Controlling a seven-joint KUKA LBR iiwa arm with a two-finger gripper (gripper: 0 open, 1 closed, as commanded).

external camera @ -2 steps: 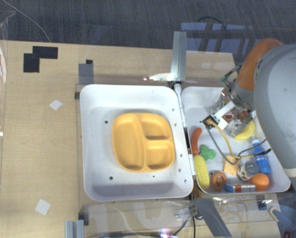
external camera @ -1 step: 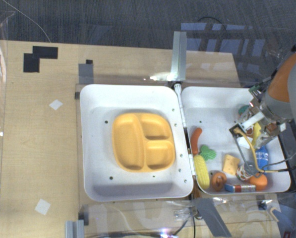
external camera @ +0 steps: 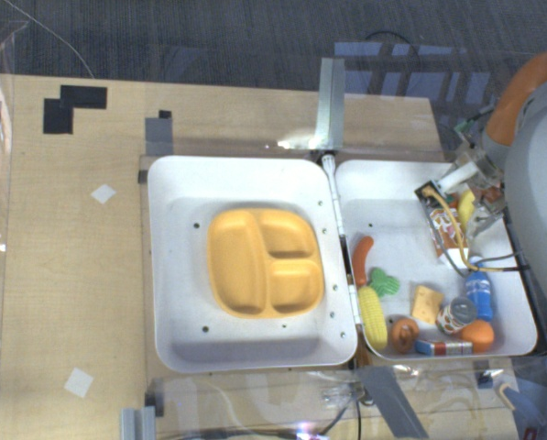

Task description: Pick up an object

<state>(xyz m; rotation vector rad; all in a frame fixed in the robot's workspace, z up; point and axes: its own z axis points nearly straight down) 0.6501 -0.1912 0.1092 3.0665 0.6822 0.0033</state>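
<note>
On the bench point(external camera: 62, 273) sit two shallow white bins side by side; the left bin point(external camera: 177, 273) carries a yellow divided tray point(external camera: 264, 261) at its middle; the right bin point(external camera: 383, 191) keeps a cluster of small toy foods toward its near side. Among these, an orange-red sausage point(external camera: 362, 254) lies by the left wall; a green leafy piece point(external camera: 384, 282) sits just right of it; a yellow corn cob point(external camera: 372, 312) runs along the near-left wall; a brown round fruit point(external camera: 402, 334) lies beside the corn; a tan cracker point(external camera: 426, 302), a blue bottle point(external camera: 479, 296), a small can point(external camera: 456, 316), and an orange fruit point(external camera: 477, 335) crowd the near-right corner. From the right, the grey arm point(external camera: 539, 181) reaches over the far-right part of that bin; the gripper point(external camera: 454, 232) hangs above bare bin floor, apart from the toys; whether its jaws are spread or pressed together I cannot tell, as wires and casing clutter it.
</note>
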